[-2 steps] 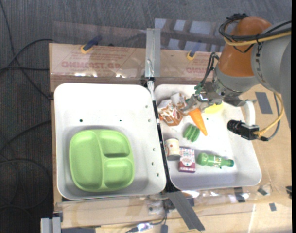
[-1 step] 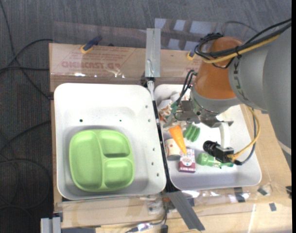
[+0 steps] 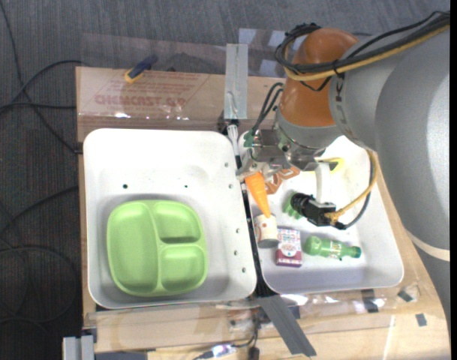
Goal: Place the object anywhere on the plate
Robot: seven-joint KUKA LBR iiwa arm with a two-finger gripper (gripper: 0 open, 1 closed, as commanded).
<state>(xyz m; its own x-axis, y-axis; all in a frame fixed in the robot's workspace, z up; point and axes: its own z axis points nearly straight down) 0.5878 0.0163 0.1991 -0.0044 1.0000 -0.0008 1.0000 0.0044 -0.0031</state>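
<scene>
Above the right white bin [image 3: 378,276] we see the end effector [image 3: 277,169]; we cannot tell its state. Below it lies an orange plastic carrot [image 3: 257,187]. Left of it, the green divided plate [image 3: 157,247] sits in the left white bin [image 3: 138,152].

Bulky grey arm [image 3: 408,118], orange wrist band [image 3: 322,62], looping black and yellow cables [image 3: 356,47].

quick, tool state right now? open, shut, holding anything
Tool: cannot be told; it sits low in the right bin by the orange carrot, under the wrist.
</scene>
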